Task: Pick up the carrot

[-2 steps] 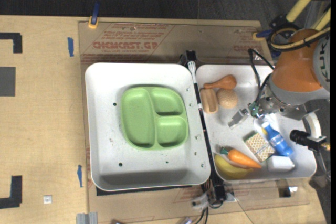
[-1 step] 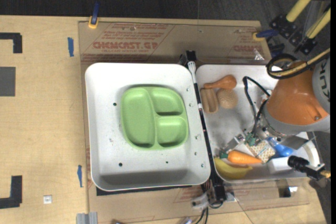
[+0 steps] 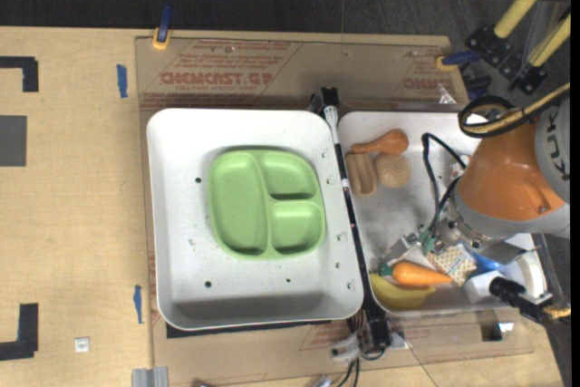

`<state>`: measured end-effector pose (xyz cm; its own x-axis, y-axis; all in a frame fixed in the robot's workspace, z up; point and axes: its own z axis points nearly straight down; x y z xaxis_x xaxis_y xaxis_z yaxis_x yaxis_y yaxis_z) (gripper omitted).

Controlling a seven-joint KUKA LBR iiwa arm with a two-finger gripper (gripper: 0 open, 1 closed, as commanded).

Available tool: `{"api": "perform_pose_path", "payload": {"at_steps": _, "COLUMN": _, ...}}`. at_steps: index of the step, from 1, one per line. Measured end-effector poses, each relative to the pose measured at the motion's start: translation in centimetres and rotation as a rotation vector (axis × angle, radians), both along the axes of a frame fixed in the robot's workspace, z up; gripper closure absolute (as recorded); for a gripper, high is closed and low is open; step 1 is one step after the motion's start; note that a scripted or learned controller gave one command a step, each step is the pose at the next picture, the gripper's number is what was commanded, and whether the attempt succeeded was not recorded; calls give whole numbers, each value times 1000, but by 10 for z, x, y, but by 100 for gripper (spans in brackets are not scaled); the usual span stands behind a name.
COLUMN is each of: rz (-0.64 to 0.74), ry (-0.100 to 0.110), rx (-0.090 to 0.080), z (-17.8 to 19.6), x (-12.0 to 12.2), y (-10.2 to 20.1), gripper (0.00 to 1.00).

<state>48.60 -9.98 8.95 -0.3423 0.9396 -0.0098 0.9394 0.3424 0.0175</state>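
Observation:
The carrot (image 3: pixel 422 275), orange with a small green top at its left end, lies near the front wall of the right bin (image 3: pixel 412 127). It rests across a yellow banana (image 3: pixel 399 294). My gripper (image 3: pixel 431 246) hangs just above the carrot's middle, under the arm's orange band (image 3: pixel 503 181). The wrist hides the spot where the gripper meets the carrot, so I cannot tell whether it touches it.
At the back of the right bin lie a brown drumstick (image 3: pixel 382 142), a tan bread piece (image 3: pixel 361 172) and a round cookie (image 3: pixel 393 169). The left bin (image 3: pixel 172 195) holds a green divided plate (image 3: pixel 267 201). A black cable (image 3: pixel 444 149) loops beside the arm.

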Motion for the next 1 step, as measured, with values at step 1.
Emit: {"api": "perform_pose_path", "payload": {"at_steps": 1, "rz": 207, "ry": 8, "rx": -7, "z": 0, "x": -2, "y": -4, "gripper": 0}}
